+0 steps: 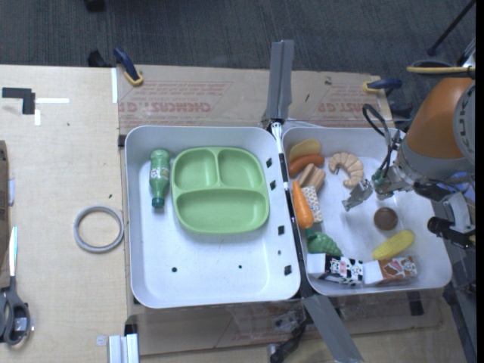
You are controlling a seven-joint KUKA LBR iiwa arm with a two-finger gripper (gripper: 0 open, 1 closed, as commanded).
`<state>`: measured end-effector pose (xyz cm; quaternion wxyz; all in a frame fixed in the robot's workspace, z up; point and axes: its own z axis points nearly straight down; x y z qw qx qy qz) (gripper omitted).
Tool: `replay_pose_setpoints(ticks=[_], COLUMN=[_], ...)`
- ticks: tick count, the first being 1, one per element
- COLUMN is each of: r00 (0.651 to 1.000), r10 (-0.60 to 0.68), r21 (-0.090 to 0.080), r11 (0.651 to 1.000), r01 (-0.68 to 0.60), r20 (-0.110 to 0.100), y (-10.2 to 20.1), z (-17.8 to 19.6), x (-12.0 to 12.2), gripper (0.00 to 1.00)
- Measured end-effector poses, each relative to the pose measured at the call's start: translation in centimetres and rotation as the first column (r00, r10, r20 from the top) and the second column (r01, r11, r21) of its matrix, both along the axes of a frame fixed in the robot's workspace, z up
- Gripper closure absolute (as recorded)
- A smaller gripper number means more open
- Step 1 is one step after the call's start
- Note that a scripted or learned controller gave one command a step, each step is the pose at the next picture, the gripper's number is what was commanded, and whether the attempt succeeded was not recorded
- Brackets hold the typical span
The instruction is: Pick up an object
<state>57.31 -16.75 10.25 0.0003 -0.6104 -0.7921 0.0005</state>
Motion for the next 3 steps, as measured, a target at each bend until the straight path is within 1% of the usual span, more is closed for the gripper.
replay_pose_setpoints(ticks=[1,2,3], r00=[0.980,0.971,0.966], r10=[0.197,0.238,0.257], r21=[-0.001,-0.001,0.000], r11=[0.980,0.971,0.966], r01=[-0.197,-0.238,-0.257], r20=[0.001,0.001,-0.001], y=[0.2,-3.4,-5.5], z=[3.4,5.8,5.7], x=[0.1,0.5,-0.4], gripper=[0.00,0.00,0.00])
